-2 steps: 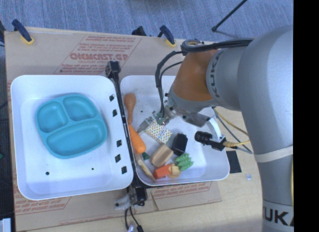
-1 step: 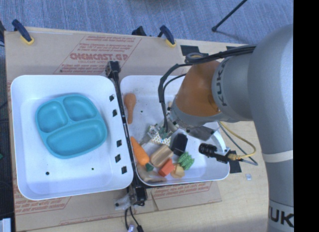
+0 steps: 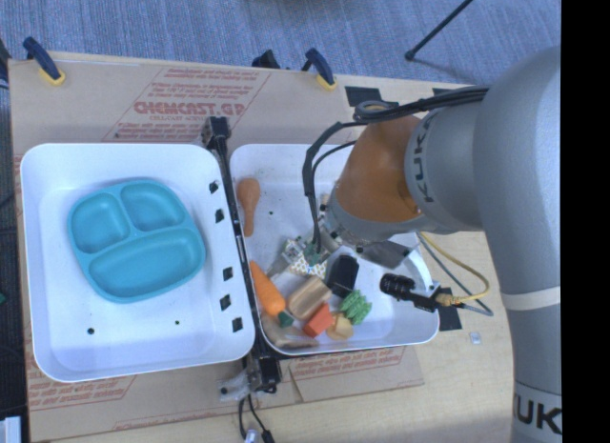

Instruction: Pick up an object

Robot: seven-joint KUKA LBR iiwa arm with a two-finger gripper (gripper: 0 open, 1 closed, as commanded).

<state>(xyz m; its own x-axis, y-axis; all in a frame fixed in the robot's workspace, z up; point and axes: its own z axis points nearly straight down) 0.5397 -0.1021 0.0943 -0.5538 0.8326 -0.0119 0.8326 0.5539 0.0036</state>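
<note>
The left shallow white plastic bin (image 3: 38, 270) holds a smooth turquoise divided plate (image 3: 136, 238) with three moulded compartments, lying flat and well apart from the arm; a row of black clips (image 3: 227, 241) runs along the seam between the two bins. In the right white bin (image 3: 286, 160) a pale orange carrot-shaped toy (image 3: 249, 202) lies alone near the left wall; lower down, a brighter orange carrot (image 3: 268, 289) sits at the edge of a tight heap of small play-food pieces, among them a tan rounded block (image 3: 308, 295), a red cube (image 3: 317, 321) and a ruffled green leafy piece (image 3: 356, 306). Above that heap hangs the grey arm with its orange band (image 3: 376, 179), and the gripper (image 3: 329, 262) sits low over the pile's upper edge; whether it is spread or closed cannot be told, and nothing is visibly caught in it. By this view the pick looks not yet done: every object rests on a bin floor, so grasping and lifting one remain.
</note>
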